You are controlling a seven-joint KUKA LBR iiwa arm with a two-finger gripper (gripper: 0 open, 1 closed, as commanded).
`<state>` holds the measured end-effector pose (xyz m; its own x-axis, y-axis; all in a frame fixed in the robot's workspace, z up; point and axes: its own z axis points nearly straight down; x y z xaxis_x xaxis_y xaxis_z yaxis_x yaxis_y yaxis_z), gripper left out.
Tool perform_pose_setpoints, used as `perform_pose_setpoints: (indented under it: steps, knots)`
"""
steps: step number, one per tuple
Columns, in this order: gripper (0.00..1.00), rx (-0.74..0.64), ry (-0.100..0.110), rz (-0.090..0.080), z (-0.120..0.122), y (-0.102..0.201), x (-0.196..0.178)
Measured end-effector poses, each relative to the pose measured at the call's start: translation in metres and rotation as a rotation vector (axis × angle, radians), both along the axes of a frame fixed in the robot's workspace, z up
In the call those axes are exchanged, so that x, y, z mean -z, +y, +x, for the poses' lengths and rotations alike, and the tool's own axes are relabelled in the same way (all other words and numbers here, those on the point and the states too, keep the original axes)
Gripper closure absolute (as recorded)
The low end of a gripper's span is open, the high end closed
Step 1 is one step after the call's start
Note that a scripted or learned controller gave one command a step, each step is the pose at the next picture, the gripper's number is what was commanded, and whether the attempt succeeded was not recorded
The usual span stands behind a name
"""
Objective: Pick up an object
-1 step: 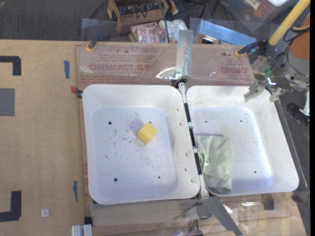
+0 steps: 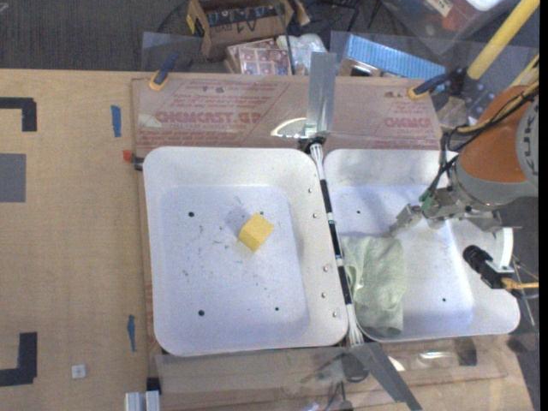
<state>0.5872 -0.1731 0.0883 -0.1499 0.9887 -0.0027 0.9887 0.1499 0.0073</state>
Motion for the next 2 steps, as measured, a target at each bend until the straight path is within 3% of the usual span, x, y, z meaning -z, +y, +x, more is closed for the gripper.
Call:
perform_pose_setpoints:
  steps: [1, 2]
  knots:
    - [0.00, -0.045, 0.003, 0.000, 0.020, 0.020, -0.017]
    - [1.00, -0.042, -0.003, -0.001, 0.021, 0.019, -0.029]
